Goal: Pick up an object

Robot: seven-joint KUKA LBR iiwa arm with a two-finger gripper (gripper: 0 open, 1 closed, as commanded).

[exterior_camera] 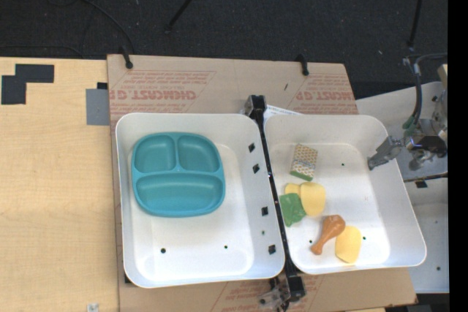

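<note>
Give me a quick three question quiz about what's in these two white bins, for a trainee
1. True or false: the teal divided plate lies in the left bin.
2. Which item in the right bin is orange-brown? A) the drumstick B) the sponge C) the green piece
3. Fill in: the gripper is at the right bin's ____ edge.

Key: 1 true; 2 A; 3 right.

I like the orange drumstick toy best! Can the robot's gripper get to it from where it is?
Probably yes. The gripper sits at the right bin's right edge, and the drumstick lies uncovered on the bin floor. A yellow piece crowds it closely, which could make grabbing trickier.
</note>
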